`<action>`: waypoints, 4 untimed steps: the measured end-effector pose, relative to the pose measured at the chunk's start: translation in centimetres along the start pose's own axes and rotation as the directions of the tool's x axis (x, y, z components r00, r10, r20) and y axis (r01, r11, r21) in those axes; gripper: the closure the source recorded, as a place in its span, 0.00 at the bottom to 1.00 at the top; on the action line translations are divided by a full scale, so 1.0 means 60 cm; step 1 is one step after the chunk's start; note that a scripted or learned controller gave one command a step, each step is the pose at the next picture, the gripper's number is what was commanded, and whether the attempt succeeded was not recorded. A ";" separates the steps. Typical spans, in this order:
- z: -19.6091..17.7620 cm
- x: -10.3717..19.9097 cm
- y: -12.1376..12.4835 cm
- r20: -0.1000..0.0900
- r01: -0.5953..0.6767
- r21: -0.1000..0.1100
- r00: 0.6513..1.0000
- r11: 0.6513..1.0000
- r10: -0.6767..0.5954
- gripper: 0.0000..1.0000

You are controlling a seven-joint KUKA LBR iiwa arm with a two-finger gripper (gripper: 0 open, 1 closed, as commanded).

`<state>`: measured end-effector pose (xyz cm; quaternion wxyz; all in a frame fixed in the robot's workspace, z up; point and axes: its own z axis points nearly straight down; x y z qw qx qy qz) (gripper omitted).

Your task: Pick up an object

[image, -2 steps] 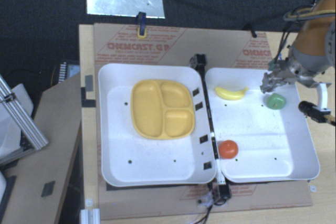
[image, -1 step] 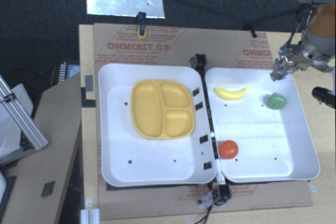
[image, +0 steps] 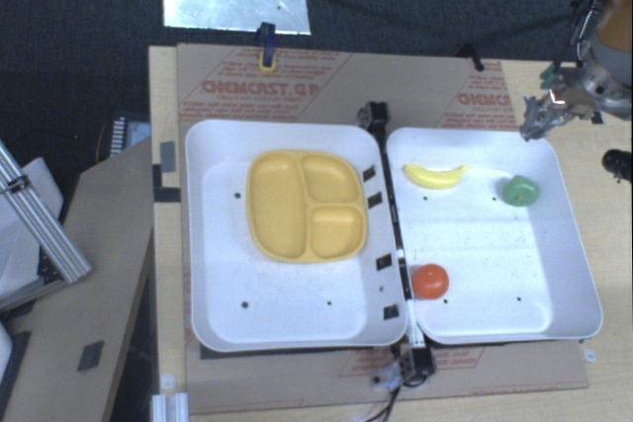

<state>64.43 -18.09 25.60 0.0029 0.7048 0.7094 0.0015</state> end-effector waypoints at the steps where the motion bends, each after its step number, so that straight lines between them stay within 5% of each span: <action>1: 0.022 0.082 -0.013 -0.002 0.001 0.006 1.000 1.000 -0.001 1.00; 4: 0.027 0.357 -0.047 -0.004 0.004 0.006 1.000 1.000 -0.003 1.00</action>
